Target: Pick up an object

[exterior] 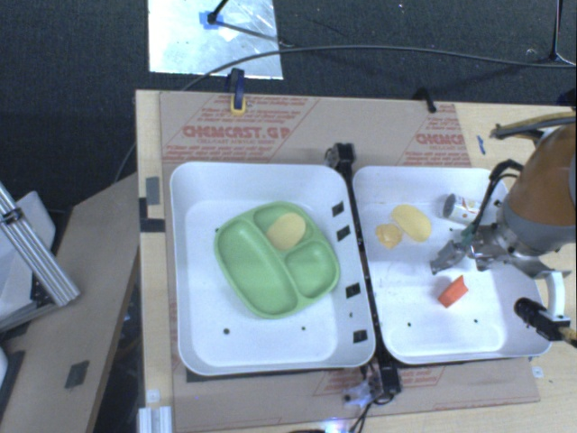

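Hovering my claw point(448, 258) just beside the orange block point(453, 290); how far open, I cannot tell.

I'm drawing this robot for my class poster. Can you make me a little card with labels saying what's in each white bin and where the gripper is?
left bin: holds a green divided plate
on the plate: one yellow piece, in its far compartment
right bin: big yellow piece, small yellow piece, orange block, small pale tube
gripper: over the right bin, close to the orange block
arm: comes in from the right
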`<state>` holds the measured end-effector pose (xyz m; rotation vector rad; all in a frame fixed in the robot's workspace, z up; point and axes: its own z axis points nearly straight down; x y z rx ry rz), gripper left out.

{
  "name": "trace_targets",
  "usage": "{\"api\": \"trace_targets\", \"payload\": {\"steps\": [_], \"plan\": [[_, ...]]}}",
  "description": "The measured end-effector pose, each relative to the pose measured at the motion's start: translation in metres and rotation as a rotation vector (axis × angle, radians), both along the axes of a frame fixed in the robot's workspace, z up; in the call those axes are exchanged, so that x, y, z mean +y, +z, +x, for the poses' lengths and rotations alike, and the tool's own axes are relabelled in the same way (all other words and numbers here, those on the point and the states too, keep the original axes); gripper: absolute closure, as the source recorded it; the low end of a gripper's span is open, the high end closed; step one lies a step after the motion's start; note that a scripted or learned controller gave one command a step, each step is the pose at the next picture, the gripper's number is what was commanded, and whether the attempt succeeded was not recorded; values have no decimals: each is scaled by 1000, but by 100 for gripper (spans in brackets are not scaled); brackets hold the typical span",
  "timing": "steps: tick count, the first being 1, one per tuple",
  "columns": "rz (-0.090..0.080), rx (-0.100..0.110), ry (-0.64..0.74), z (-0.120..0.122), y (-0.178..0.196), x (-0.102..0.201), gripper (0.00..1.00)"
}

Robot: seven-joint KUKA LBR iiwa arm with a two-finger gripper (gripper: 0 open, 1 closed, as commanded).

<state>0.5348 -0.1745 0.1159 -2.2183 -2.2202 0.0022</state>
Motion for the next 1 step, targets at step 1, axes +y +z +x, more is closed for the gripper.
{"api": "trace_targets", "payload": {"steps": [1], "plan": [[0, -2, 0, 0, -33, 1, 0]]}}
